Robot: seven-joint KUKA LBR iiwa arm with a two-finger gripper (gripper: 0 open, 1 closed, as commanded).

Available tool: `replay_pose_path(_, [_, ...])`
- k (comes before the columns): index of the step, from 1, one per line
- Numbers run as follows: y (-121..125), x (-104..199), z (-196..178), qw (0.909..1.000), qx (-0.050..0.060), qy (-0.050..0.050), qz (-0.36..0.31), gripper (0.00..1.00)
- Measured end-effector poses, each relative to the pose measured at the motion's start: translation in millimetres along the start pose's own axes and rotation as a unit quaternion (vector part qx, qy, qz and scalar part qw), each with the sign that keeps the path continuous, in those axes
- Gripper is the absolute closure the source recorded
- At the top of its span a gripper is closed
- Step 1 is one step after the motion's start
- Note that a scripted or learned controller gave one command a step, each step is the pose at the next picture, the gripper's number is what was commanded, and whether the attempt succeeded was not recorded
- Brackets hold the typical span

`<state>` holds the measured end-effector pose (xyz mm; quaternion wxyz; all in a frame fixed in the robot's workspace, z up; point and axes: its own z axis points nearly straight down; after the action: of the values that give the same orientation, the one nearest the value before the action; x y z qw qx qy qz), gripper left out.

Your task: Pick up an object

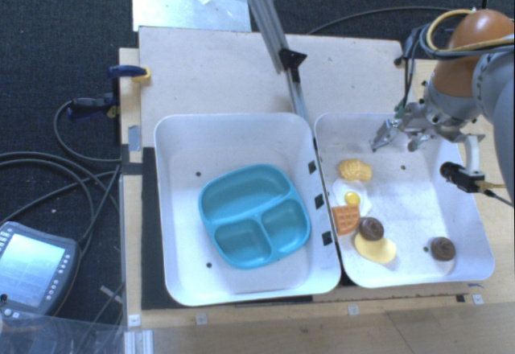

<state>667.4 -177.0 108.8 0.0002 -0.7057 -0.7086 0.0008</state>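
Observation:
My gripper point(395, 142) hovers over the far part of the right bin point(475, 220), fingers spread open with nothing between them. Below and left of it a yellow pastry-shaped toy point(355, 170) lies on the bin floor. Nearer the front are a fried-egg toy point(352, 197), an orange waffle piece point(346, 220) against the left wall, a brown doughnut point(371, 228) touching a flat yellow piece point(378, 249), and a second brown doughnut point(442, 248) off to the right.
The left bin point(181, 183) holds a blue divided plate point(254, 216). A slanted metal pole point(269, 14) crosses the bench behind the bins. Cables and a handheld control pad point(32, 264) lie on the floor to the left.

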Motion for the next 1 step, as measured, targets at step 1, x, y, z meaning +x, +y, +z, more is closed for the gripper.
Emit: replay_pose_path(1, [2.0, -0.4, -14.5, 1.0000, -0.004, -0.001, -0.001, 1.00])
